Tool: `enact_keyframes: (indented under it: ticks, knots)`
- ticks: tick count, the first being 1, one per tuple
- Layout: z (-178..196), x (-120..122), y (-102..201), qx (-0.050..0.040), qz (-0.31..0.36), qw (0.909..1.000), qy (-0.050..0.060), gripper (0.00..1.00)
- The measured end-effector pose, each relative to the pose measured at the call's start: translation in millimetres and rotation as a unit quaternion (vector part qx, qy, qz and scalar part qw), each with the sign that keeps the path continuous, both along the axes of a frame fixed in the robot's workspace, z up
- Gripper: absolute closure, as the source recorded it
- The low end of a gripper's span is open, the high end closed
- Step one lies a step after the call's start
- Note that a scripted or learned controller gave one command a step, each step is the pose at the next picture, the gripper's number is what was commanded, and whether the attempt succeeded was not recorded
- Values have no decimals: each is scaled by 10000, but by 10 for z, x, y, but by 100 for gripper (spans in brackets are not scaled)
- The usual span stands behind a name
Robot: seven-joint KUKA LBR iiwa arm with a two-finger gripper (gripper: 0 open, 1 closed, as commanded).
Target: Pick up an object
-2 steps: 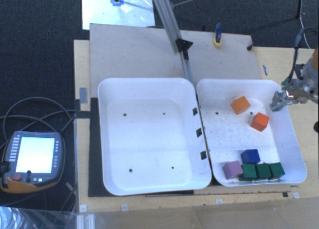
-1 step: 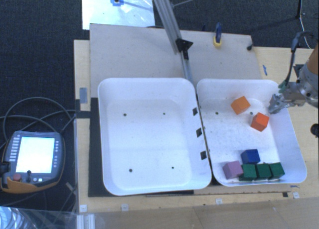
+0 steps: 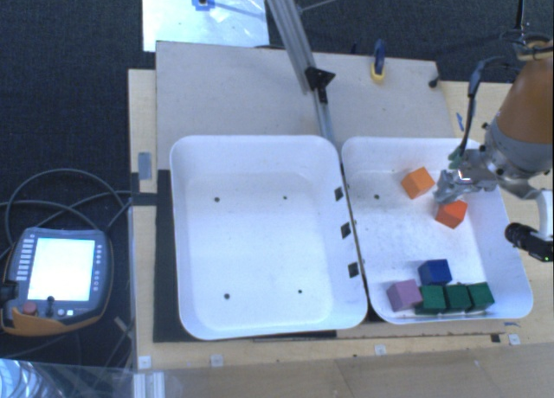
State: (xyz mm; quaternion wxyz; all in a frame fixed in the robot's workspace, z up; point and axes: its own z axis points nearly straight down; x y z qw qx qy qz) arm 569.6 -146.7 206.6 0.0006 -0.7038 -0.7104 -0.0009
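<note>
Spanning the middle of the picture, the bench (image 3: 260,93) is seen carrying two shallow white bins side by side. The left bin (image 3: 260,318) is the larger of the two. The right bin (image 3: 381,163) is set against it, and three small dark clips are seen along the shared rim.

The arm (image 3: 530,115) is seen entering over the right edge of the bench, its orange band uppermost. A slanted grey pole (image 3: 290,24) is seen crossing the far part of the bench towards the far rim of the bins. A handheld control pendant (image 3: 56,279) with a lit screen is placed off the left edge of the bench, with cables looped around it.

The gripper (image 3: 454,189) is positioned over the right bin, near that bin's right rim. Whether its fingers are spread or pressed together cannot be told; they are too small and blurred.

A red-orange block (image 3: 451,214) is located directly beneath the gripper, touching or just below it; a grasp cannot be confirmed. An orange block (image 3: 417,182) lies just beside the gripper, towards the bin's far left. Near the front right corner of the right bin, a blue block (image 3: 434,271) is found, with a row of green blocks (image 3: 454,298) along the front rim and a pink block (image 3: 403,294) at the row's left end.
</note>
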Motion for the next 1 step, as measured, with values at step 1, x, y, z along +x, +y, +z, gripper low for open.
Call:
enact_keyframes:
  ticks: [1]
  knots:
    - [134, -107, 516, 3, 6, 10000, -9, 100]
